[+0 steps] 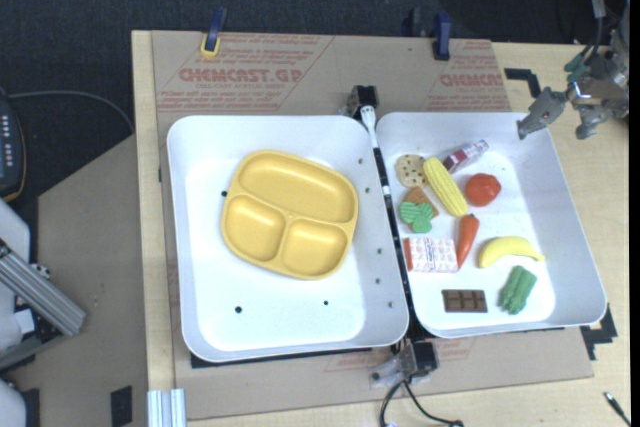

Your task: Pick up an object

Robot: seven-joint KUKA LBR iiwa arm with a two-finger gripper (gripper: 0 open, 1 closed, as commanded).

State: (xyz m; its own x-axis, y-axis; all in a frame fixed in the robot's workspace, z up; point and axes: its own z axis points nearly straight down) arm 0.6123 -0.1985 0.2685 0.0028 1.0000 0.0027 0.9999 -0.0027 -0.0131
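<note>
Nearest me, chocolate bar (464, 300) and green pepper (517, 289) crowd the right bin (570, 215)'s lower rim, leaving bare floor along its right wall, while I see the gripper (558, 112) at upper right over that bin's corner, jaws spread, pinching nothing.

The gripper (560, 111) is cut off by the right edge; its arm is hidden; the small bottle (464, 155) label is too small to read.
</note>
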